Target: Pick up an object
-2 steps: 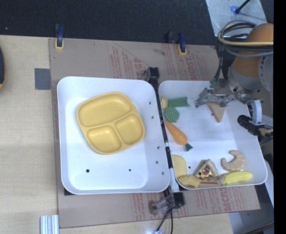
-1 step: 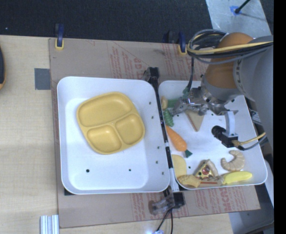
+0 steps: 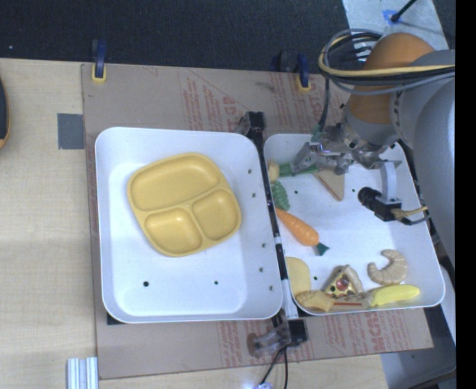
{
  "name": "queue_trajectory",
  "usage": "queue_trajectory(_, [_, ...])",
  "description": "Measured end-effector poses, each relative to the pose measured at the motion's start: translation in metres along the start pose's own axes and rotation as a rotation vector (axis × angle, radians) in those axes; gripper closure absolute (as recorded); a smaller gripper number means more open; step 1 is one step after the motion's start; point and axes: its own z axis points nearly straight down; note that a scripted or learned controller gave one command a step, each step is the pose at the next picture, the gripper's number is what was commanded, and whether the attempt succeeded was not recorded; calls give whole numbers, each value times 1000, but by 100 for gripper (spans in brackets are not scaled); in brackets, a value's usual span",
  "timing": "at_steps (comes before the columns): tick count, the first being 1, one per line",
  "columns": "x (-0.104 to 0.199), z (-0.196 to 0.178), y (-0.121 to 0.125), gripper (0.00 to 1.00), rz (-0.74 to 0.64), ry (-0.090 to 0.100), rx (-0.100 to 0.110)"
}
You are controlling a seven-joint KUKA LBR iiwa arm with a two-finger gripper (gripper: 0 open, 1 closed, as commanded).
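Carrot (image 3: 296, 227) below-left of gripper (image 3: 328, 154).

Two shallow white bins (image 3: 120, 294). One yellow three-compartment plastic plate (image 3: 184, 203) in the left bin. Beside it, the right bin (image 3: 345, 229) holds one orange toy carrot (image 3: 296, 228), one pizza slice (image 3: 344, 284), one tan croissant (image 3: 388, 267), one yellow banana (image 3: 396, 295).
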Motion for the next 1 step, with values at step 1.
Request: queue_trajectory(1, [-73,0,-2,0,6,-1,-1])
